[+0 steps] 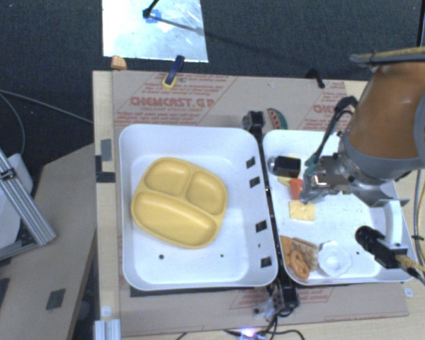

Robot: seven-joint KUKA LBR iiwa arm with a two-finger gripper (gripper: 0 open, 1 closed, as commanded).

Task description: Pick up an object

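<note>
The right bin (343, 222) holds several small things. A black block (286, 166) lies near its back left corner, with a small orange piece (296, 188) just in front of it. A flat yellow square (302, 210) lies in the middle. At the front left is a brown lumpy piece (299, 255), with a white round lid (334, 259) beside it. My gripper (312, 188) hangs low over the bin, right next to the orange piece and just behind the yellow square. Whether it touches either, I cannot tell.
The left bin (149, 147) carries a yellow divided tray (180, 201). A black divider with clips (263, 190) runs between the bins. The grey and orange arm (393, 119) covers the right bin's back right part.
</note>
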